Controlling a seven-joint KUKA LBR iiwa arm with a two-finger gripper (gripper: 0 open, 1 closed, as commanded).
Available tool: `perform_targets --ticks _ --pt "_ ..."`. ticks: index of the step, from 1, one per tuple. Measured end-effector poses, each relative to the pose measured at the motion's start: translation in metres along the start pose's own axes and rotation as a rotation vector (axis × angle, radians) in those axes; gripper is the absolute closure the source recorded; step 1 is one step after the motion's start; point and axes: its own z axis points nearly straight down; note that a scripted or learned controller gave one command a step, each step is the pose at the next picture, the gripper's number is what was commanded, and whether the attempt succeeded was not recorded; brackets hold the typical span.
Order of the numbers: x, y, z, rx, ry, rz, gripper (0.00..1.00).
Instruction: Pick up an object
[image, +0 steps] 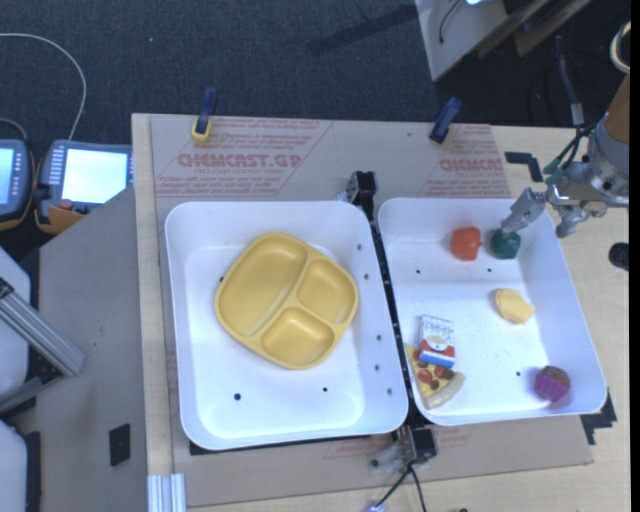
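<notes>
The right bin (570, 290) holds several small items: a red tomato-like ball (465, 243), a dark green piece (505, 243), a pale yellow lump (513, 305), a purple item (552, 382), a small white carton (436, 342) and a pizza slice (438, 386). My gripper (545, 218) hangs over the bin's far right corner, open, with its fingers spread. Its left finger (521, 212) ends just above the green piece. Nothing sits between the fingers.
A yellow three-compartment plate (288, 298) lies in the left bin (200, 380). A black divider clamp (362, 186) sits between the bins at the back. Blue clamps (445, 120) hold the board's far edge. Cables trail by the arm on the right.
</notes>
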Motion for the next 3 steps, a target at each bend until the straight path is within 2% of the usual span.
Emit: perform_targets --ticks 1,2,3 --pt "0.0 0.003 -0.007 -0.013 -0.003 -0.003 0.0" --pt "-0.002 -0.006 0.041 -0.007 -0.002 -0.002 0.0" --pt "-0.005 -0.002 0.104 -0.006 -0.001 -0.003 0.0"
